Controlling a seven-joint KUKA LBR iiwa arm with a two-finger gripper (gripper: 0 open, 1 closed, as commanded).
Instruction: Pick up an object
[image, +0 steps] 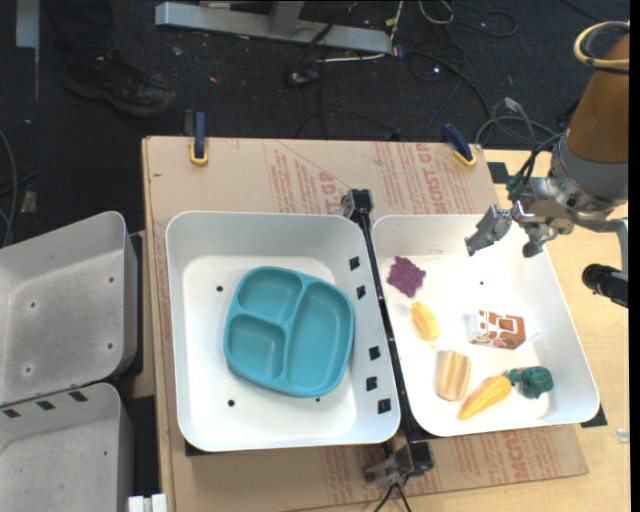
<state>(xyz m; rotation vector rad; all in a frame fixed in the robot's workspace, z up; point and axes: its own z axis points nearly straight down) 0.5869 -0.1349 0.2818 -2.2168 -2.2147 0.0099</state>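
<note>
Gripper (510, 238): fingers spread apart, nothing between them; hangs over the right bin's upper right corner.
Arm (598, 130): grey with orange band, enters from right.
Right bin (575, 330): purple piece (405, 275) upper left, yellow piece (425, 321) just below it, small carton (497, 329) mid, tan block (452, 375) and carrot (489, 394) at the bottom.
Left bin (190, 300): teal tray (289, 330), three compartments.
Bench (260, 175): brown board, clamps (199, 138) at the top edge.
Room: dark floor (100, 60), loose cables (340, 50); white lids (60, 300) at left.
</note>
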